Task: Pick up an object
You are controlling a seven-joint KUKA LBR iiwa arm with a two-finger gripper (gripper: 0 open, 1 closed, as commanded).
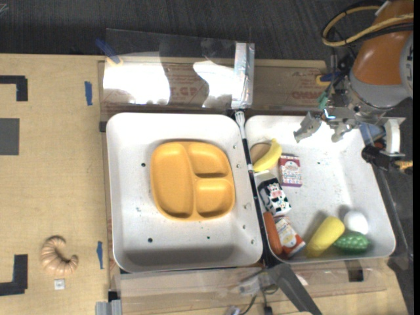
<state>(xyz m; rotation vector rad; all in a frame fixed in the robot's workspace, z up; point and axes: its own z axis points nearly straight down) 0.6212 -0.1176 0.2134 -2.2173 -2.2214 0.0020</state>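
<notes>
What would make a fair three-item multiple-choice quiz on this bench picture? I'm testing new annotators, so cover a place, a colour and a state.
1. The divided tray lies in:
A. the left bin
B. the right bin
C. on the cardboard

2. The tray's colour:
A. green
B. yellow-orange
C. white

3. The gripper is:
A. holding the banana
B. holding the white ball
C. open, holding nothing

Answers: 1 A, it sits mid-floor in the left bin. 2 B, yellow-orange against white. 3 C, its fingers stand apart over the right bin, the banana lying apart.

Bare floor mid right bin (328, 176); objects (289, 202) leftward.
</notes>
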